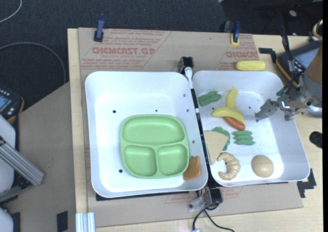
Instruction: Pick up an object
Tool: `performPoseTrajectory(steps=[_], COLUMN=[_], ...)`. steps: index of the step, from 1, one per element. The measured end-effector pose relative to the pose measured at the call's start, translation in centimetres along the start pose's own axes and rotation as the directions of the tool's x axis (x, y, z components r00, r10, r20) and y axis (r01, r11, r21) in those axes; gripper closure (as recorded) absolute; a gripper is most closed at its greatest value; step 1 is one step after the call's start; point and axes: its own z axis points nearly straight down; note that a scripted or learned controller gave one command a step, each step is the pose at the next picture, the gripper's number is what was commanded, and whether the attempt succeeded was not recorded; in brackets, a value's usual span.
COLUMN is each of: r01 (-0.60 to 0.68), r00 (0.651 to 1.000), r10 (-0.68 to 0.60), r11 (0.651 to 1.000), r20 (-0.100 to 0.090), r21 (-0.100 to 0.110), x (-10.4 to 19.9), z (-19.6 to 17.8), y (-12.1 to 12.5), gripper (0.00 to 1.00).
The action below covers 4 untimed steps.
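Green tray (154, 145) sat in the left bin (102, 92). Food toys lay in the right bin (287, 143): banana (229, 107), croissant (229, 166), bread roll (262, 166). Hovered over that bin's right side, the hand (267, 110), open and empty. Probably still reaching; next, drop onto one toy and squeeze. Read "CHEMCAST" on the desk (154, 43).

Arm reaching in from the right, tool (267, 110) low, pointing left
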Motion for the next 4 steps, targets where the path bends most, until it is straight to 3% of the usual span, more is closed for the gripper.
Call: performPoseTrajectory(steps=[1,2,3,4], r01=[-0.002,-0.001,0.002,0.009], r00=[1.0,1.0,1.0,1.0], r10=[0.002,0.001,-0.002,-0.009], r11=[1.0,1.0,1.0,1.0], r20=[-0.005,0.012,-0.004,0.001], r21=[0.01,-0.02,0.006,-0.009], x=[2.7,-3.9,4.4,10.1], z=[10.7,-12.6,10.8,10.1], y=[-6.2,-3.9,-5.9,4.0], gripper=[0.0,0.0,0.0,0.0])
